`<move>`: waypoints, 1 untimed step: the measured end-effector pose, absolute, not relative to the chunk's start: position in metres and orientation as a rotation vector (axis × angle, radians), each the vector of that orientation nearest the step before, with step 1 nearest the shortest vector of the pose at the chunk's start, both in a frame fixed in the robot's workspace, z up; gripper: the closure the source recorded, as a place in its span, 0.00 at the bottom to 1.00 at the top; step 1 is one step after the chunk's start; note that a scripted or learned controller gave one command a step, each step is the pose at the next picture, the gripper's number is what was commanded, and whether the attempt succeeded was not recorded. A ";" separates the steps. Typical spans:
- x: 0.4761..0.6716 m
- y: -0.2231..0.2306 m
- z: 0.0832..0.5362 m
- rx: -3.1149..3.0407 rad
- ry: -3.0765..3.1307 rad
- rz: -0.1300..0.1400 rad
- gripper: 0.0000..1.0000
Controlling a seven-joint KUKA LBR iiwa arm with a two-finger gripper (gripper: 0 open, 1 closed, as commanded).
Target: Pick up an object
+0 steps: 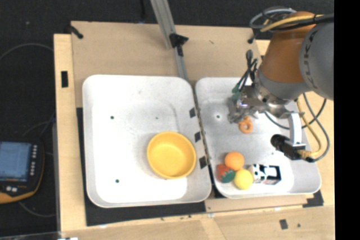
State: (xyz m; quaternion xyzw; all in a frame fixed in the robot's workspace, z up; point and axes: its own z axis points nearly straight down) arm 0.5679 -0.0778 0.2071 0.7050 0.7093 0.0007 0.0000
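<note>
Grey arm (320,59) with an orange band (284,59), right of frame.
Grey and yellowish cables (278,17) loop over the band; a dark metal end effector (243,112) sits beneath it.

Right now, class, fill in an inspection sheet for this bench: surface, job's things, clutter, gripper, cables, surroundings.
Surface: wooden bench bearing left bin and right bin.
Job's things: small orange ring under the gripper; orange ball, yellow ball, black-and-white block clustered at right bin's near edge.
Clutter: yellow bowl in left bin.
Gripper: gripper above right bin, beside the ring.
Cables: cables loop off the arm.
Surroundings: handheld screen on dark floor, left.
</note>
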 end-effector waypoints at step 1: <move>0.566 -0.028 0.225 2.212 2.229 0.007 1.00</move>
